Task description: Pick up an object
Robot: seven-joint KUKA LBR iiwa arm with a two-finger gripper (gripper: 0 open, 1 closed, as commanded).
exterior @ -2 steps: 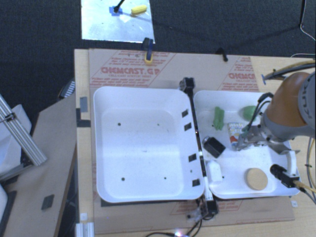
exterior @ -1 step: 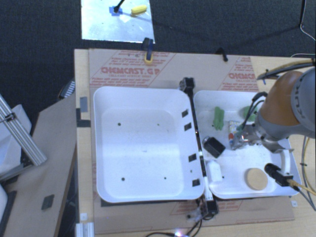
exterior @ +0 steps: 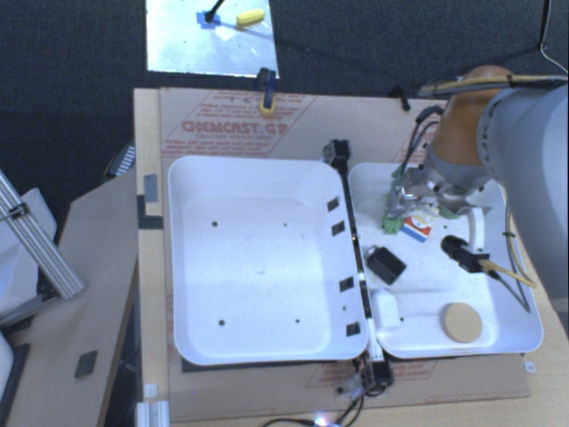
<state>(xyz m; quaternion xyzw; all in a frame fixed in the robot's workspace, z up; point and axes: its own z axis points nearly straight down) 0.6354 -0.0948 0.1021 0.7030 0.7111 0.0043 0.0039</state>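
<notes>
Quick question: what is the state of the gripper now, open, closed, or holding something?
Gripper: cannot be told. It is low in the right bin, over a green object and a red, white and blue object.

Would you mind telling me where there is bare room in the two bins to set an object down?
The left bin offers bare floor wall to wall. The right bin is crowded: gripper, black block, wooden disc. One small patch lies between block and disc.

dark carpet floor [exterior: 71,60]; cardboard-topped bench [exterior: 240,118]; shiny metal sheet [exterior: 209,38]
</notes>
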